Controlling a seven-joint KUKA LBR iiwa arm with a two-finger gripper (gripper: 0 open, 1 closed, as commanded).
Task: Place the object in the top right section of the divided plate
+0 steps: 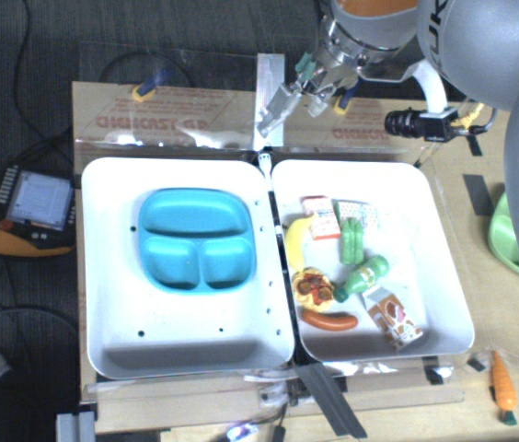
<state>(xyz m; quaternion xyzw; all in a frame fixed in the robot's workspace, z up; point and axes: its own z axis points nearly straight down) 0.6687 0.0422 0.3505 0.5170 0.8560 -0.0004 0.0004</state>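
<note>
Dark carpet surrounds the bench [503, 334]. The left bin [112, 334] holds a blue divided plate [195, 239]; the right bin [434, 247] holds toy food, a hot dog [329, 320] nearest. The gripper [319, 86] hangs beyond both bins; its grip I cannot tell.

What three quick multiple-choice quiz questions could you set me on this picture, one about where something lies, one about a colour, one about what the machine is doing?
1. Where does the divided plate lie?
A. In the left bin
B. In the right bin
C. On the floor

2. What colour is the plate?
A. Red
B. Blue
C. Yellow

3. Where is the gripper right now?
A. Down among the toy food
B. Resting on the plate
C. Above the far edge of the bins, near the divide between them

Answers:
1 A, the plate sits alone in the left bin, the toy food in the right bin.
2 B, its three sections are all light blue.
3 C, it hangs beyond the bins' back rims.
</note>
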